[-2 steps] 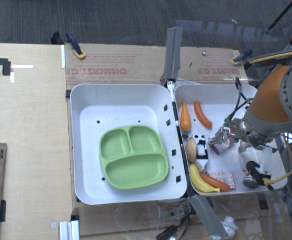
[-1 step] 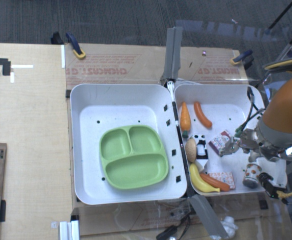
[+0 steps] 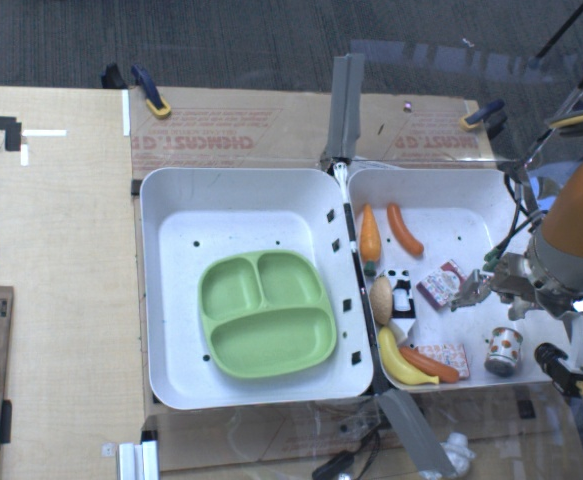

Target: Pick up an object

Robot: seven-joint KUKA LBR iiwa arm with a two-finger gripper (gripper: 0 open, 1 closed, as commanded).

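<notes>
The right bin (image 3: 471, 193) holds several small items. An orange carrot (image 3: 370, 233) and a red-orange sausage (image 3: 404, 228) lie at its upper left. A tan potato (image 3: 381, 295) and a black-and-white piece (image 3: 402, 295) sit by the left wall. A pink-and-white packet (image 3: 437, 286) lies mid-bin. A yellow banana (image 3: 395, 360), a second orange piece (image 3: 433, 364) and a flat packet (image 3: 449, 351) are at the front. A small spotted can (image 3: 504, 351) stands at the front right. My gripper (image 3: 471, 291) hangs low over the bin, its tip right beside the pink-and-white packet's right edge.
The left bin (image 3: 171, 268) carries a green divided plate (image 3: 267, 313). A grey divider post (image 3: 346, 108) rises between the bins at the back. Cables and the arm (image 3: 576, 228) crowd the right bin's right side. Clamps (image 3: 151, 93) hold the cardboard behind.
</notes>
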